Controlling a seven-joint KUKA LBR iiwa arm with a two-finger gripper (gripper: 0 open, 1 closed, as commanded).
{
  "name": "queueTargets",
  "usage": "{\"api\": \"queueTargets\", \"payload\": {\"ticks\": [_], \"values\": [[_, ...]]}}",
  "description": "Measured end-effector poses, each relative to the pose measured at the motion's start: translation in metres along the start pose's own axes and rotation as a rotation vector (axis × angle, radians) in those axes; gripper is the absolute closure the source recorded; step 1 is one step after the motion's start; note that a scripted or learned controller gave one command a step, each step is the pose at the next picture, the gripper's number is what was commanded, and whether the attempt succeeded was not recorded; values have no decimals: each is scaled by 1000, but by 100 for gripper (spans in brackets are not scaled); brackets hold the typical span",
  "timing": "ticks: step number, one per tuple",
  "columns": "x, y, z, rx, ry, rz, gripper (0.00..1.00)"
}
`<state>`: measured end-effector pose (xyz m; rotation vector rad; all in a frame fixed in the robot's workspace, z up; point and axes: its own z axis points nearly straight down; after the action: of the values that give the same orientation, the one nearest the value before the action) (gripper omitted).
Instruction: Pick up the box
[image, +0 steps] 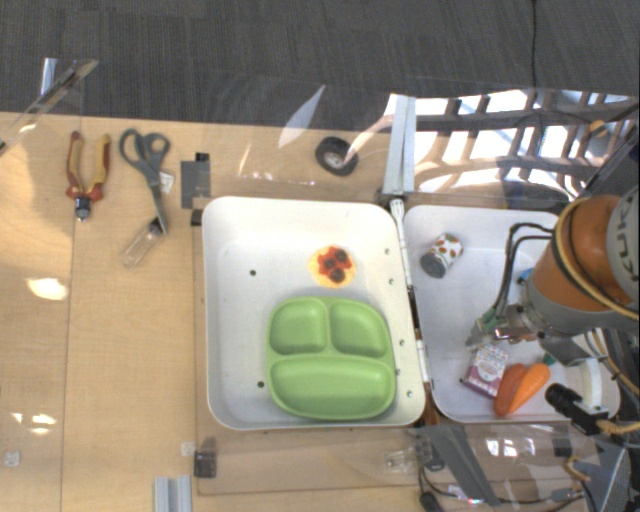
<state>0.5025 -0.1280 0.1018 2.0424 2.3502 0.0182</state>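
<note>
Reads as the approach step, with no grasp made yet. Hovering low in the right bin (470, 225) on the gripper (498, 328), wrist and cabling crowding the view from above. Cannot tell how wide the jaws stand, nor whether anything sits between them: too dark and too small there to judge.

Just below the jaws, toward the near rim: the box (487, 368), a small pink-and-white packet lying flat on the bin floor, seemingly a little apart from the jaws rather than between them. Touching or almost touching the box on the side away from the left bin (230, 300): an orange carrot (520, 388), lying at a slant. Well beyond the jaws, toward the far rim: a small spotted cup (440, 253) tipped on its side. Far off to the side across the divider: a green tray (330, 358), of no concern here.

Calls next, probably, for a short shift toward the near rim to centre over the box, then a straight drop with jaws spread wider than the packet. Worth turning the wrist so that closing happens across the narrow sides, keeping clear of the carrot. Risk of pinching the carrot along with the box, or of skating off so flat a thing.
</note>
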Motion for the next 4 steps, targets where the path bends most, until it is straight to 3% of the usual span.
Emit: {"api": "queueTargets", "payload": {"ticks": [1, 2, 3, 4], "values": [[0, 0, 0, 0, 0, 0, 0], [12, -9, 11, 9, 4, -9, 0], [11, -4, -1, -3, 0, -11, 100], [11, -4, -1, -2, 0, -11, 0]]}}
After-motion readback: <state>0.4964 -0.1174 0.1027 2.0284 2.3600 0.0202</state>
